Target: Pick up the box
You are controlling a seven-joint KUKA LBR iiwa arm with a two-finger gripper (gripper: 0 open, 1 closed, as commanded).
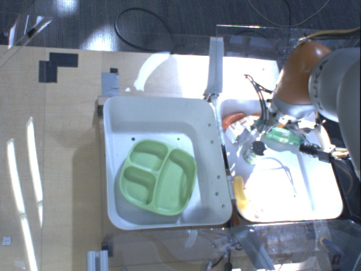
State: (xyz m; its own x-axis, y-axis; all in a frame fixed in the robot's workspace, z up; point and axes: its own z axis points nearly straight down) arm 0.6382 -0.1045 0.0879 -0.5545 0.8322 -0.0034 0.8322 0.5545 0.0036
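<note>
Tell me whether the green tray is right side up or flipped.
Right side up: the green tray lies in the left bin, its three compartments facing upward.

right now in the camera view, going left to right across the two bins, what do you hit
left bin → green divided tray → yellow object at the right bin's left edge → right bin → grey arm
</note>
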